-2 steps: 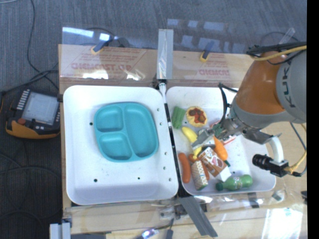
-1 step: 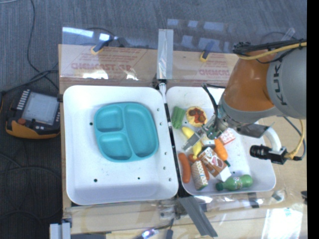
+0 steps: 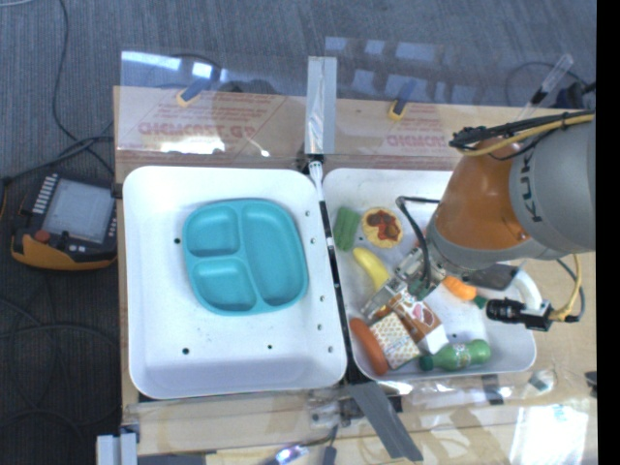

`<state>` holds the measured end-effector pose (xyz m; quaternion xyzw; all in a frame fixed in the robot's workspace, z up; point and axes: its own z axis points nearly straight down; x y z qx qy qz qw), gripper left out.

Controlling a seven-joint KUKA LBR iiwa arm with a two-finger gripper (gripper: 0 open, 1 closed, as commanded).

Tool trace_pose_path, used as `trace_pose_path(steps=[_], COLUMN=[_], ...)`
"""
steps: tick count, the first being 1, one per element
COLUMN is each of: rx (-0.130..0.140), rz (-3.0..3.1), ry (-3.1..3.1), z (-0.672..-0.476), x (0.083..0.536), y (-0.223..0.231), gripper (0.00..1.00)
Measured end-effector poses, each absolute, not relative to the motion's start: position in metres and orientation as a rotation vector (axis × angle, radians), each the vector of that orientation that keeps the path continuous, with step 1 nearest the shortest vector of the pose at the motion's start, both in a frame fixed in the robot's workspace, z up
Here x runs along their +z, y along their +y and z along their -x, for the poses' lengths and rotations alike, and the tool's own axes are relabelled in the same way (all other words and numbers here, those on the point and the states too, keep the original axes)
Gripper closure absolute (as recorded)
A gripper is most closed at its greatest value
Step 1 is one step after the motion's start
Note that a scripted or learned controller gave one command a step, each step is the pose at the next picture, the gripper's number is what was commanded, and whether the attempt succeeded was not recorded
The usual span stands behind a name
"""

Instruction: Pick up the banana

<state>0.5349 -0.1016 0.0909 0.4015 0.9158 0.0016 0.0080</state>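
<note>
The banana (image 3: 371,266) is small and yellow and lies in the right bin (image 3: 504,361), near its left wall, pointing towards the near right. My gripper (image 3: 403,283) hangs just right of the banana's lower end, over a brown snack packet (image 3: 407,325). It looks open, with nothing between the fingers. The grey and orange arm reaches in from the right and hides the middle of the bin.
Around the banana lie a green vegetable (image 3: 344,228), a toy pizza (image 3: 382,225), an orange carrot (image 3: 461,290), a red sausage (image 3: 367,343) and a green bottle (image 3: 457,356). The left bin (image 3: 155,347) holds a teal divided plate (image 3: 244,255).
</note>
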Motion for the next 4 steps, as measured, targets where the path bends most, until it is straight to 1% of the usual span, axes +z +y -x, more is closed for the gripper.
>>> trace_pose_path(steps=[1, 2, 3, 4], rx=[0.001, 0.003, 0.002, 0.012], rz=[-0.976, -1.031, -0.978, -1.376], ry=[2.985, 2.967, 2.964, 2.805], z=[-0.535, -0.613, -0.590, -0.530], x=[0.184, 0.189, 0.099, 0.091], y=[-0.045, -0.022, -0.130, -0.131], gripper=[0.00, 0.00, 0.00, 0.00])
